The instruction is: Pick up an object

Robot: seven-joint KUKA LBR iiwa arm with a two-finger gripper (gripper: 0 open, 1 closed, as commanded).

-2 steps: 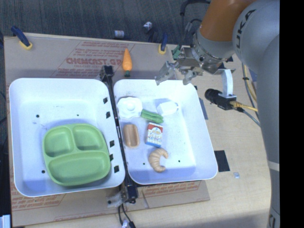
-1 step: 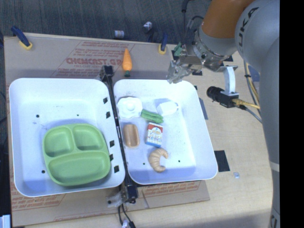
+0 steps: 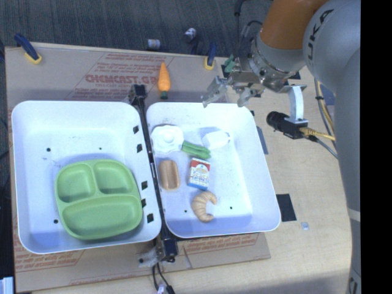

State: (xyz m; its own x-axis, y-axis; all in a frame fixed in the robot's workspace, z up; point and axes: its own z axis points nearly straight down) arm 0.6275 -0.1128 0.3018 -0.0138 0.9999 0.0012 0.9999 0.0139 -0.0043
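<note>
My gripper (image 3: pixel 228 95) hangs open over the far rim of the right bin (image 3: pixel 260 182), with nothing between its fingers. Below it in that bin lie a white round cup (image 3: pixel 166 138), a green bean pod (image 3: pixel 196 149) and a pale white-blue piece (image 3: pixel 214 139). Nearer the front are a small red-and-blue carton (image 3: pixel 199 173), a tan hot dog bun (image 3: pixel 169 174) and a croissant (image 3: pixel 204 205). All of these lie apart from the gripper.
The left bin (image 3: pixel 37 133) holds a green divided plate (image 3: pixel 98 198). An orange carrot (image 3: pixel 163 77) lies on the cardboard behind the bins. Black clips (image 3: pixel 139 94) mark the seam between the bins.
</note>
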